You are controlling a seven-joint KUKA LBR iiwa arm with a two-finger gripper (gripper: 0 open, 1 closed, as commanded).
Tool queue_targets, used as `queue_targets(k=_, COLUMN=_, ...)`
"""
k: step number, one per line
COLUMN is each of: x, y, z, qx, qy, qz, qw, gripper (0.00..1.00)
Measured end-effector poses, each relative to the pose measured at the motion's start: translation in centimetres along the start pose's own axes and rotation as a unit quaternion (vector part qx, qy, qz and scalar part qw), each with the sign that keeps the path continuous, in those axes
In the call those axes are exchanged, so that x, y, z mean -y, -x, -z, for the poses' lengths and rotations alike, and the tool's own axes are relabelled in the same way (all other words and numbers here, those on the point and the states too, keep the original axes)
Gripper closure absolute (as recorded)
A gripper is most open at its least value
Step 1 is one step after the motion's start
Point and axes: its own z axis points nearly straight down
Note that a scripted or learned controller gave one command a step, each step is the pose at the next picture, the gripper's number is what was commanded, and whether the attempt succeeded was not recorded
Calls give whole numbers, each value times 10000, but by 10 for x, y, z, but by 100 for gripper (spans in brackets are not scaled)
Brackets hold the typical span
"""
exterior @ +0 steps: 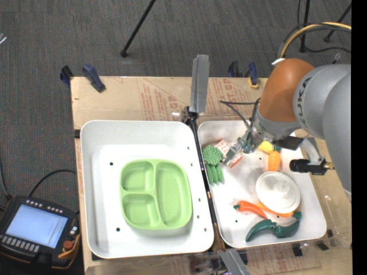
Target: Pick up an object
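Note:
My gripper [238, 150] hangs low in the right bin [312, 219], at its far left part. Its tip is down at a small red and white object [225, 147], and the gripper body covers part of that object. Just left of it lie a round green bumpy toy [211, 154] and a bunch of green bean pods [215, 172]. A yellow piece [265, 147] and an orange piece [274, 161] lie to the gripper's right. A white round lid [278, 191] sits in the bin's middle.
An orange pepper [255, 208] and a dark green pepper [269, 229] lie near the right bin's front edge. The left bin [97, 148] holds a light green divided plate [156, 195]. A grey upright post [200, 85] stands behind the bins' shared wall.

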Motion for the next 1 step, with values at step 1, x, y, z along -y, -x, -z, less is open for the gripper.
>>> queue_targets(k=1, x=-36, y=-48, z=148, qx=5, qy=34, qz=-232, qw=9997, gripper=100)
